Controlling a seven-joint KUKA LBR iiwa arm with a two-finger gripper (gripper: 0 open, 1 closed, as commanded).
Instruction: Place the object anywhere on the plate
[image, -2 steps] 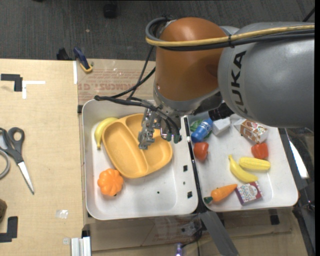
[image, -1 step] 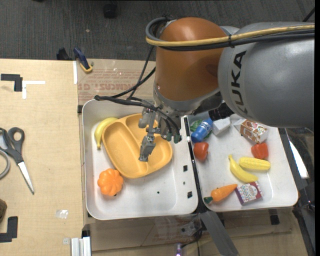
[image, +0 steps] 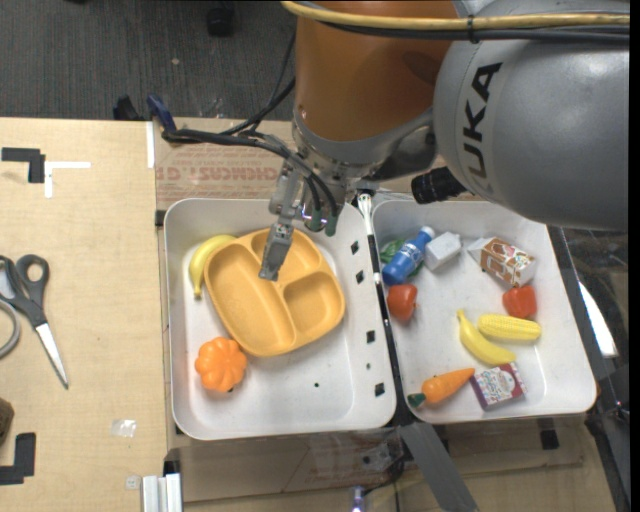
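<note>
Hovering over the far part of the orange plate (image: 275, 297) in the left bin (image: 190, 400), your pincer (image: 273, 255) carries nothing I can see; whether it's spread or pressed together, you can't tell. A banana (image: 207, 259) hugs the plate's far-left rim, just left of the pincer.

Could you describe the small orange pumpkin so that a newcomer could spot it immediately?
Start at the left white bin, which holds the yellow divided plate. Just below the plate's lower left edge sits the pumpkin, on the bin floor. It is round, ribbed and orange, unlike the curved yellow banana above it.
</note>
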